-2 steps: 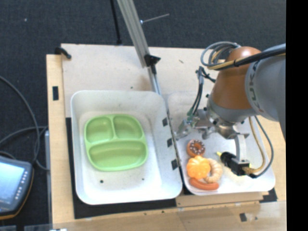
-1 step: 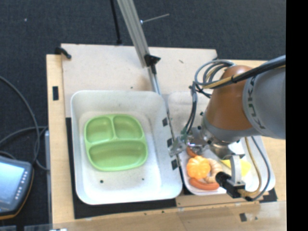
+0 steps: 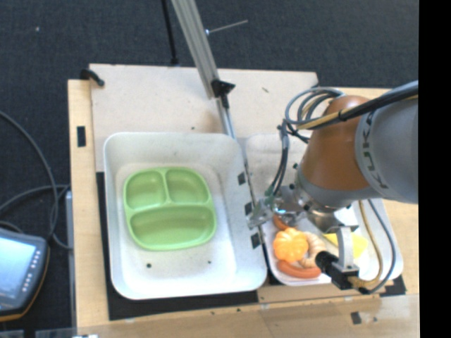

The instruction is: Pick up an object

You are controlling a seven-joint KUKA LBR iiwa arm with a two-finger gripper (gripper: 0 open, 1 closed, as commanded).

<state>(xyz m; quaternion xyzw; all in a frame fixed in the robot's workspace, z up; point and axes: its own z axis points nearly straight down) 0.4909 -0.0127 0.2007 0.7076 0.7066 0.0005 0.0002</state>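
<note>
In the right bin (image 3: 262, 146) an orange pumpkin-shaped toy (image 3: 290, 245) lies near the front left corner. A red-orange sausage-like piece (image 3: 299, 270) curves along the front wall just below it. A yellow object (image 3: 359, 246) peeks out to the right, partly hidden by the arm. The grey and orange wrist (image 3: 331, 164) hangs low over this bin. My gripper (image 3: 283, 218) reaches down just above and behind the pumpkin toy, next to a small red-orange bit (image 3: 281, 223). The wrist hides most of the bin's middle.
The left bin (image 3: 113, 189) holds a green divided plate (image 3: 169, 207). A slanted aluminium pole (image 3: 201, 48) comes down to the bins' back edge. Cables (image 3: 303, 108) loop off the wrist, and a black bracket (image 3: 340, 270) overhangs the right bin's front rim.
</note>
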